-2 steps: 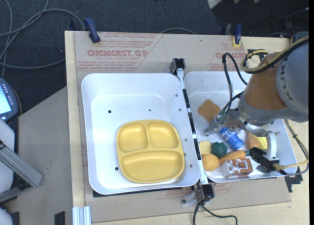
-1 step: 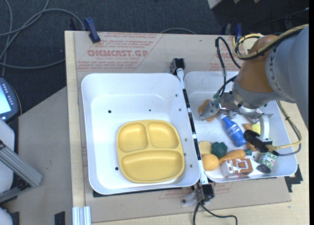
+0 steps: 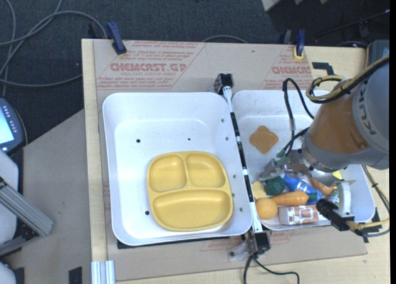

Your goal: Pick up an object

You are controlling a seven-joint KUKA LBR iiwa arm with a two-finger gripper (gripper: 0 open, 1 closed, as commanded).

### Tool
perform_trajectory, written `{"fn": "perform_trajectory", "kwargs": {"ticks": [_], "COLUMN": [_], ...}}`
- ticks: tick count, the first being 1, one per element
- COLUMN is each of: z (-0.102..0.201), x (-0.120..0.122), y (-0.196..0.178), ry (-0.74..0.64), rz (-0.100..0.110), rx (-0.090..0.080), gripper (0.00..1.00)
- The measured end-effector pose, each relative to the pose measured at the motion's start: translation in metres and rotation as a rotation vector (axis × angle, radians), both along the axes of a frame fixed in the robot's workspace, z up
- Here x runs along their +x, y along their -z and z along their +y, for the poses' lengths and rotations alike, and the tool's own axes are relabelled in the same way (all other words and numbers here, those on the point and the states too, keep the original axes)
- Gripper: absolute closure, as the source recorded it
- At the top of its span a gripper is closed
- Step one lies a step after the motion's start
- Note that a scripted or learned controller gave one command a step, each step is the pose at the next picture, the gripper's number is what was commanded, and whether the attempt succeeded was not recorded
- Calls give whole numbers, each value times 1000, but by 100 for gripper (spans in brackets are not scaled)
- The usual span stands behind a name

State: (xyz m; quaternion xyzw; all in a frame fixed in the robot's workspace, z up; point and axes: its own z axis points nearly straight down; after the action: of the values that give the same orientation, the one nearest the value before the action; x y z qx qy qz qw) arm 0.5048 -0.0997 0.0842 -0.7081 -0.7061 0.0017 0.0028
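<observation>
From the camera view, the surface (image 3: 154, 66) carries two shallow white bins side by side. The left bin (image 3: 124, 128) holds a yellow divided tray (image 3: 189, 190), lying flat toward the near half of the bin, with two small compartments at the back and one long one at the front.

The right bin (image 3: 260, 100) holds a cluster of small things in its near part: a brown cracker-like square (image 3: 263, 138) lies apart toward the middle, and nearer the front edge lie a dark green piece (image 3: 274, 185), a blue item (image 3: 296, 184), an orange carrot-shaped item (image 3: 291, 199), a round yellow-orange item (image 3: 266, 208) and a small white and red carton (image 3: 300, 215).

The arm (image 3: 346, 128) reaches in from the right and hangs over this cluster. The tool (image 3: 286, 166) sits low above the green and blue pieces; whether it is spread or pinching anything cannot be told, since the wrist covers it.
</observation>
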Motion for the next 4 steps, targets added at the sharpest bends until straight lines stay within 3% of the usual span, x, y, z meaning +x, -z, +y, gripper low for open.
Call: {"fn": "perform_trajectory", "kwargs": {"ticks": [1,2,3,4], "z": [1,1,5,4], "x": [4,4,105,102], "y": [-10,-10,-1,-13], "ry": [-2,-1,-8,-5], "rz": [-8,-7,-16,-14], "rx": [-2,-2,-4,-5], "gripper": [100,0,0,100]}}
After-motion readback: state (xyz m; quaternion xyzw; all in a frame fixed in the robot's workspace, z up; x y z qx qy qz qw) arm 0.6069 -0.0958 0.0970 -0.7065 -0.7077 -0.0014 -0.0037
